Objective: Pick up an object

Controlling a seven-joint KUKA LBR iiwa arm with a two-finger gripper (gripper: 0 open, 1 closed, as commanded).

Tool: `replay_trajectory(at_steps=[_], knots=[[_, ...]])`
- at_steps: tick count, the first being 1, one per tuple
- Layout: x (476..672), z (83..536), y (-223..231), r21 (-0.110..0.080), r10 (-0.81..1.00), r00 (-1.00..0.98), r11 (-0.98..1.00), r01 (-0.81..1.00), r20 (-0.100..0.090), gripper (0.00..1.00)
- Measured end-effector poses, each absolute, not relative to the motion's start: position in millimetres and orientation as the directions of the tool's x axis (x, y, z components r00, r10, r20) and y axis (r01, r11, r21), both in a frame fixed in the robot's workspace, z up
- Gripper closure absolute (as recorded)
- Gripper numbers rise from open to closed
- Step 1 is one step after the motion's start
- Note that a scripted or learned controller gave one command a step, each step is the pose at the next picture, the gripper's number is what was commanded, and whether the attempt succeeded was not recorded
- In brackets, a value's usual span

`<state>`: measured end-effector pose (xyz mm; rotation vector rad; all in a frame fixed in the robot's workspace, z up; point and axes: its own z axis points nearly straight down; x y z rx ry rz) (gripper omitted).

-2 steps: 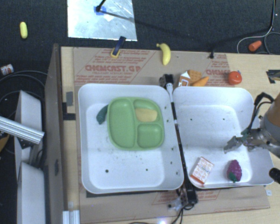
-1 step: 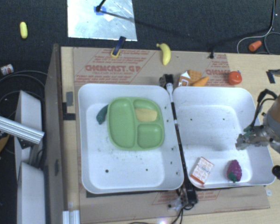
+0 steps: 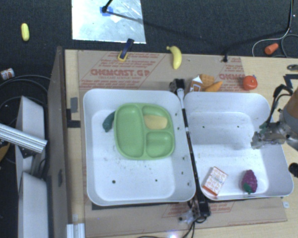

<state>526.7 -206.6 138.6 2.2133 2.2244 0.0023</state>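
You are targeting the purple grape toy (image 3: 249, 181), lying at the right bin's (image 3: 223, 105) 5 o'clock corner. It is probably light, slippery: pinch its middle. Gripper (image 3: 260, 139) state: cannot tell.

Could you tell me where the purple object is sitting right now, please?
The purple object lies in the right bin, near its front right corner, just right of the small orange-and-white box.

On the desk (image 3: 139, 66), the left bin (image 3: 97, 133) holds a green tray (image 3: 139, 138), the right bin (image 3: 228, 108) a carton (image 3: 214, 181) and purple fruit (image 3: 249, 181), with the tool (image 3: 260, 139) over its right rim.
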Motion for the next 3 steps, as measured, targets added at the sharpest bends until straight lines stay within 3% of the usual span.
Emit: replay_trajectory(at_steps=[1,3], knots=[[553.8,126,-206,0.004,1.0,-0.006,0.006,1.0,-0.001,1.0],[586.2,136,-206,0.005,1.0,-0.005,0.005,1.0,-0.001,1.0]])
